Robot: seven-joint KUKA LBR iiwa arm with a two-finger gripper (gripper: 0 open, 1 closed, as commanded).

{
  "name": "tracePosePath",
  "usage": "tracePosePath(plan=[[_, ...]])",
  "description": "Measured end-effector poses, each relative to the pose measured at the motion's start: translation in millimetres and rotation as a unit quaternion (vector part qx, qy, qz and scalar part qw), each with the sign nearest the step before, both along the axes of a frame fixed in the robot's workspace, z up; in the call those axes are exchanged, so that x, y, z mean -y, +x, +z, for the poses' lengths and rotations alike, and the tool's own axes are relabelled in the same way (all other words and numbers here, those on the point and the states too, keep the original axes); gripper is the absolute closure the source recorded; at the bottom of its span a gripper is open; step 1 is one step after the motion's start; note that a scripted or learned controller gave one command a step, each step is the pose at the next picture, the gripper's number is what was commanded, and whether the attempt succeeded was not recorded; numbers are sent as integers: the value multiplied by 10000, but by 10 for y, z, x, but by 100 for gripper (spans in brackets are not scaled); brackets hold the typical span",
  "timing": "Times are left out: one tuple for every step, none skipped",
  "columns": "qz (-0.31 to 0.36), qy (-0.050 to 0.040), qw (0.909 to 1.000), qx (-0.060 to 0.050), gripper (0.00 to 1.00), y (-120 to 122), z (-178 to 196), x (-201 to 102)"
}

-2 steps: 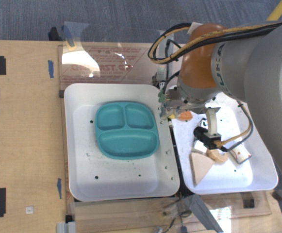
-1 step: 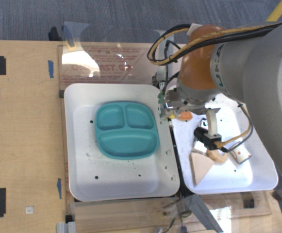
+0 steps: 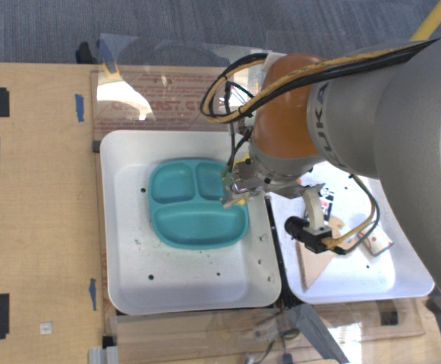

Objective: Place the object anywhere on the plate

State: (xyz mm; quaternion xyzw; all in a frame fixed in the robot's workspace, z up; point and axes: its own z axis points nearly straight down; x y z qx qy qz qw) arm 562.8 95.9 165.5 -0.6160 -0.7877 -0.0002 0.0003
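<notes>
I see the teal three-compartment plastic plate (image 3: 197,203) lying flat in the left shallow white bin (image 3: 121,226). My grey-and-orange arm's gripper (image 3: 235,189) hangs over the plate's right edge; a small yellowish object (image 3: 237,200) shows there, grip unclear.

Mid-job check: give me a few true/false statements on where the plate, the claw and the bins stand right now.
1. The plate lies in the left bin. True.
2. The plate is red. False: it is teal.
3. The claw is at the plate's right edge. True.
4. The plate has one undivided well. False: it has three compartments.
5. The arm reaches in from the view's left. False: it comes from the right.
</notes>
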Motion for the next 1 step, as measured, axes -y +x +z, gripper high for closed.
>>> tracePosePath(plan=[[-5,-2,10000,-3,0,-1,-4,7]])
